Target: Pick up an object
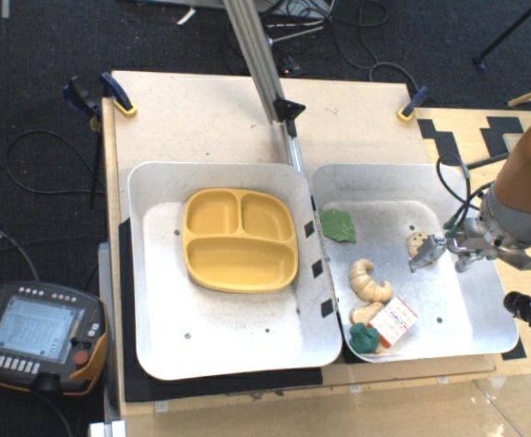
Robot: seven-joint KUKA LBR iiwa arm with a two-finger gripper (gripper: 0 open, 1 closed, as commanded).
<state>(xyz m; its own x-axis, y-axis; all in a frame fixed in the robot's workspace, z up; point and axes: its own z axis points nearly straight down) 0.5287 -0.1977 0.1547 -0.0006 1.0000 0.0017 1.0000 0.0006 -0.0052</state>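
Hand over right bin (near a croissant)

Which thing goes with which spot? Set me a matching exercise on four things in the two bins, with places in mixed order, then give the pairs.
Things:
1. yellow divided tray
2. green leaf-shaped piece
3. croissant
4. red and white carton

Places:
A. right bin, near its front edge, beside a dark green lump
B. left bin, alone in its middle
C. right bin, near its left wall, towards the back
D. right bin, around its middle, just behind the carton

Pairs: 1-B, 2-C, 3-D, 4-A
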